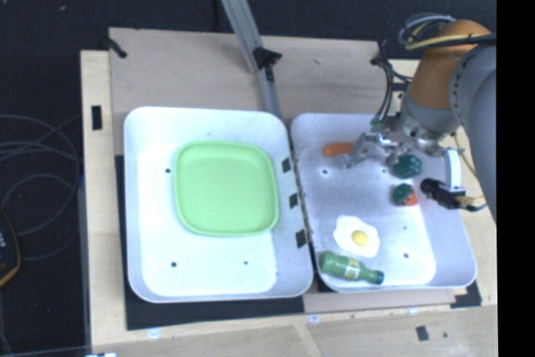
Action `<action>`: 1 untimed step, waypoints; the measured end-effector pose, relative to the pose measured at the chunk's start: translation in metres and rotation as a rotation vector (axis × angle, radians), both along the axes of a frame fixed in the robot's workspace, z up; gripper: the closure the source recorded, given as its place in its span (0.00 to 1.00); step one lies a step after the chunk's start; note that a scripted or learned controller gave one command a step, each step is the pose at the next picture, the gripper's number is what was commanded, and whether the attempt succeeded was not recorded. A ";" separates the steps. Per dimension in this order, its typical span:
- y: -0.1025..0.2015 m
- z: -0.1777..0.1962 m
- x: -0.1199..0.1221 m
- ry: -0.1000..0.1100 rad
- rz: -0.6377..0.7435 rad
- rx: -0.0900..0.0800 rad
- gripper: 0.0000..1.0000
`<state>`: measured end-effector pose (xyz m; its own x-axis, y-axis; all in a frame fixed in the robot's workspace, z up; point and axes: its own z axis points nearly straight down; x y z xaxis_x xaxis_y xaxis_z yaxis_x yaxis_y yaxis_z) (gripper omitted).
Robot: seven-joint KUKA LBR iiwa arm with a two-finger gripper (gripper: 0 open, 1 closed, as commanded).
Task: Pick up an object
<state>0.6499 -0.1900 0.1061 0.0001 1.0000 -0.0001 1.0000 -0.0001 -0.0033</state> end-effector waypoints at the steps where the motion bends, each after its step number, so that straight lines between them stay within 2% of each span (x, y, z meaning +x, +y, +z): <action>1: -0.001 0.014 0.002 -0.006 0.000 -0.002 1.00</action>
<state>0.6514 -0.1908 0.1201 -0.0002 1.0000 -0.0017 1.0000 0.0002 0.0025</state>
